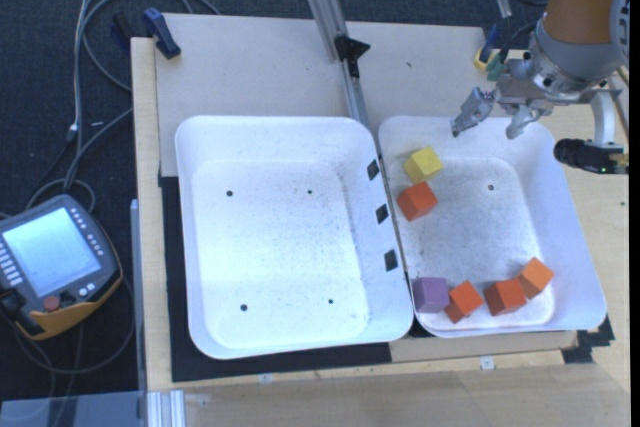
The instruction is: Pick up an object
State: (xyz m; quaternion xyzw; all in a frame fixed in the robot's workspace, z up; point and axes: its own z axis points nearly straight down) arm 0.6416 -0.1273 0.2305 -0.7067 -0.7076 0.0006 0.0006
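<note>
Four blocks line the near edge of the right bin (pixel 575 245): a purple block (pixel 431 294) at the left, then an orange block (pixel 465 299), a red block (pixel 505 296) and a second orange block (pixel 537 275) that curves up toward the right wall. These sit close together, some touching. Farther back in the same bin, near its left wall, a yellow block (pixel 423 164) rests just behind a red-orange block (pixel 417 201). The left bin (pixel 200 155) lies beside it, the two bins meeting along their inner walls. My pincer (pixel 496 118) hangs above the far rim of the right bin, its two fingers spread apart with nothing between them. It is well apart from the near row and closer to the yellow block, up and to its right. Both bins rest on the pale bench (pixel 250 65).
</note>
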